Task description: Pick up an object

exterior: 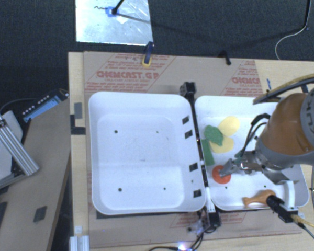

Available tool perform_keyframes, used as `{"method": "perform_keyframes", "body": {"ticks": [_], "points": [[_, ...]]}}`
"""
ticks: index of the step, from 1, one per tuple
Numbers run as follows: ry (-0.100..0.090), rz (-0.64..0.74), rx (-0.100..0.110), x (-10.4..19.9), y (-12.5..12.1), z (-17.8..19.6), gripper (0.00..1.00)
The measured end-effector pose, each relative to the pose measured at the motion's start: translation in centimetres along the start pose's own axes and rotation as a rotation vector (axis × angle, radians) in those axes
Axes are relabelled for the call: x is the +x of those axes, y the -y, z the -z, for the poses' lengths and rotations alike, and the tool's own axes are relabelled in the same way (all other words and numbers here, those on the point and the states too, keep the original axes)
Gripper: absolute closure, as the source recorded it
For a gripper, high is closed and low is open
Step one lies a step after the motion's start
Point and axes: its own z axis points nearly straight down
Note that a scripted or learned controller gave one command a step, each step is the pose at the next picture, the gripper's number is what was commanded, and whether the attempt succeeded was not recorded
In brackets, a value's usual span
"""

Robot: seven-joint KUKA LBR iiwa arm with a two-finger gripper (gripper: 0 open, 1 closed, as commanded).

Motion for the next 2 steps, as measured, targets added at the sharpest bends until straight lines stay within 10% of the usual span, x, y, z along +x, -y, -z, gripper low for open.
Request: {"method": "perform_keyframes", "body": {"ticks": [1, 2], "points": [[0.001, 0.009, -0.014, 1.7, -7.1, -2.2, 0.0], [0.001, 0.0, -0.015, 0.2, -1.4, -2.1, 0.0]]}}
